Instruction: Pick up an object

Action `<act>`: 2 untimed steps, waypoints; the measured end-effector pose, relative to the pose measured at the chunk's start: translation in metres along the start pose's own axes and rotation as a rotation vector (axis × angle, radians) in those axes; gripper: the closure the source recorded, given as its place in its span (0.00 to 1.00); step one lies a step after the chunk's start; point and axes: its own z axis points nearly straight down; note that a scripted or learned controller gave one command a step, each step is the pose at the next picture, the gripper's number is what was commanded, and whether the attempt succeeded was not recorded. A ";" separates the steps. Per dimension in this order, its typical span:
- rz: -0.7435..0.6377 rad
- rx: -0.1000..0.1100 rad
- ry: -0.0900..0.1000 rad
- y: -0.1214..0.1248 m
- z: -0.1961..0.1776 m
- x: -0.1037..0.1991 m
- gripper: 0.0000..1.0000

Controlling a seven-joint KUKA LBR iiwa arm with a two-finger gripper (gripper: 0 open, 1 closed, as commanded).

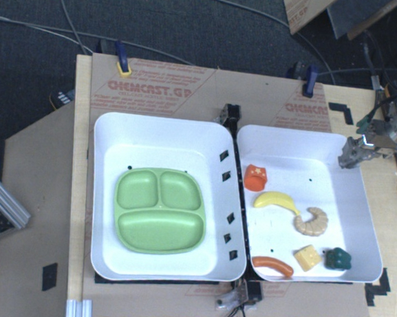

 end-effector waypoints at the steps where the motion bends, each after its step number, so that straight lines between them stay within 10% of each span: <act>1: 0.000 0.001 0.000 0.002 -0.029 0.000 1.00; 2: -0.003 0.009 0.005 -0.012 -0.009 0.050 1.00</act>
